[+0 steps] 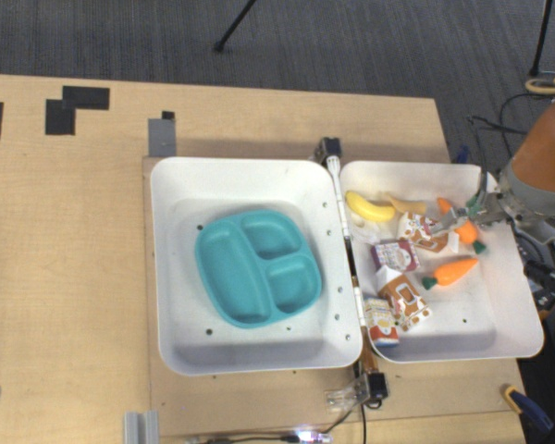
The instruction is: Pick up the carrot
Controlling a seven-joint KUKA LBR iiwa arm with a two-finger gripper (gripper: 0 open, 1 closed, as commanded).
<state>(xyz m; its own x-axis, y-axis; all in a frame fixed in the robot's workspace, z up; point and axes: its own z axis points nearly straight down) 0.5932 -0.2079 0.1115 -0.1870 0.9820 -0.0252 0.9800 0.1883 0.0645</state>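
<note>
Right bin (499,340): carrot (453,272) btwn cartons (402,299), tool (464,213) near.

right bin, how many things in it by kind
In the right bin:
carrots: 2, one lying mid-bin, one smaller, by the gripper
bananas: 1
small printed cartons: about 4, e.g., partly overlapping so the count is unsure
total: about 7
</note>
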